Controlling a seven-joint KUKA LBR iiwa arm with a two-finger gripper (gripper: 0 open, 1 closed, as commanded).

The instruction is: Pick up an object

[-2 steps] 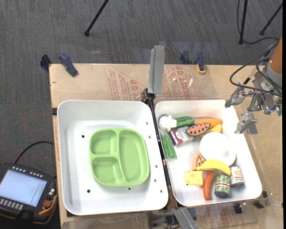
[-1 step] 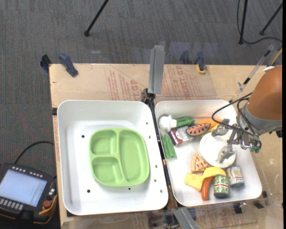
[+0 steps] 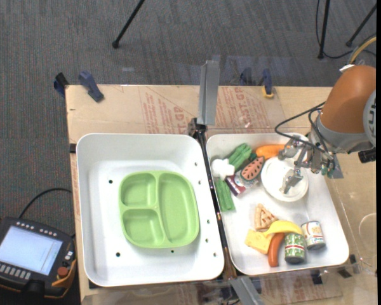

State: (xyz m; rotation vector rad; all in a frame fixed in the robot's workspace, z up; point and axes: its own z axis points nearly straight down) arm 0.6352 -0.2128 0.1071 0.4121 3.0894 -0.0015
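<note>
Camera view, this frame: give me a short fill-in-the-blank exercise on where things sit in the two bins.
1. The green divided tray lies in the ____ bin.
2. The gripper hangs over the white ____ in the right bin.
3. The two small cans stand near the right bin's front ____ corner.
4. The banana is coloured ____.

Missing words: left; plate; right; yellow
</note>
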